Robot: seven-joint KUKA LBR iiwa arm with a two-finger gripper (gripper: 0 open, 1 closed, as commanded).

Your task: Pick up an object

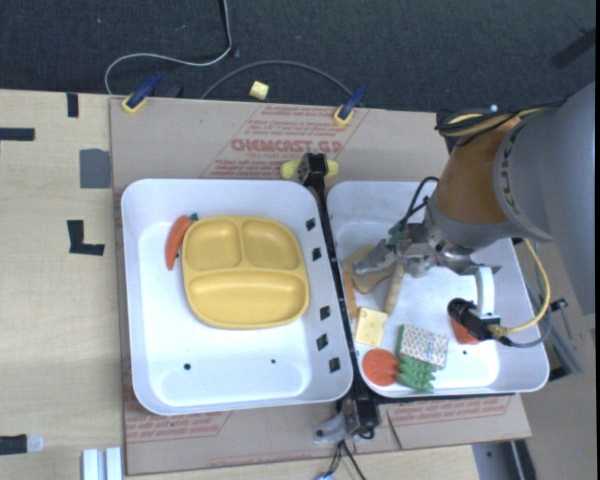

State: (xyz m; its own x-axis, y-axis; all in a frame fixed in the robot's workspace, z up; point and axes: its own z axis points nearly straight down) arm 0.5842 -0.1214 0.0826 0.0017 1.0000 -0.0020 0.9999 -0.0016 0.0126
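Nothing is lifted yet. The claw (372, 261) sits low in the right bin (520, 368) near a tan wooden piece (392, 290); whether it is spread or pinching, I cannot tell. Grasp and lift remain.

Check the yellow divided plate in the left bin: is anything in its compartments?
Empty. The yellow divided plate shows bare yellow in all three compartments; the orange carrot lies beside it on the left bin floor.

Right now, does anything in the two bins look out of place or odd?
One thing: the orange carrot lies on the left bin's floor, leaning against the yellow divided plate rather than in it. Nothing looks spilled or broken.
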